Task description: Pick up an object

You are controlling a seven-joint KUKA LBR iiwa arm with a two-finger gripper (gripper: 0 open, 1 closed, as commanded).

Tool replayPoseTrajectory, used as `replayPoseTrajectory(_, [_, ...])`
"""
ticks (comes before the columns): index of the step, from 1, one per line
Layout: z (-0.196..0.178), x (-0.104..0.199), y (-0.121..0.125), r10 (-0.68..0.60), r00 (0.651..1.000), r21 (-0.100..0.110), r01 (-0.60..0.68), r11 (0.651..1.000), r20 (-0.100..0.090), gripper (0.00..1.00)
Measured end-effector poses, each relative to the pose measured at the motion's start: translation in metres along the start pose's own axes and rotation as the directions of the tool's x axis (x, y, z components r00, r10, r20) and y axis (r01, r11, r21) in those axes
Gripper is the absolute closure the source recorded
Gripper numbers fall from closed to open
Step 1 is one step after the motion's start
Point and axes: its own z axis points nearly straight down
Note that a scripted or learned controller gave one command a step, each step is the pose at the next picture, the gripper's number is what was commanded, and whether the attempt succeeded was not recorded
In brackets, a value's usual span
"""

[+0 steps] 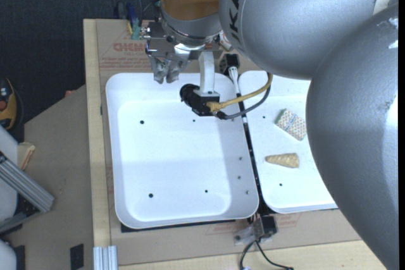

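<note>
Dark backdrop, brown bench (pixel 101 136), two white bins. Hand (pixel 166 76) at 11 o'clock of left bin (pixel 177 199), can't tell its state. Right bin (pixel 297 199) holds patterned packet (pixel 292 124) and tan wedge (pixel 282 160): both look light, soft; pinch across narrow sides.

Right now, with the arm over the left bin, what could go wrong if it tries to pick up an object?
1. The gripper hangs at the far edge of the left bin, while the two objects, a patterned packet and a tan wedge, lie in the right bin. A grasp here would likely catch nothing.
2. The gripper is close to the bin's far rim, so going down could strike it.
3. The yellow cable loops low by the divider and might snag.
</note>
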Motion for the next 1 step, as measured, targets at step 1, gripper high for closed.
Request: replayPoseTrajectory(1, [-0.0441,-0.0400,-0.0477,0.012,1.000,-0.010,-0.012,1.000,-0.001,1.00])
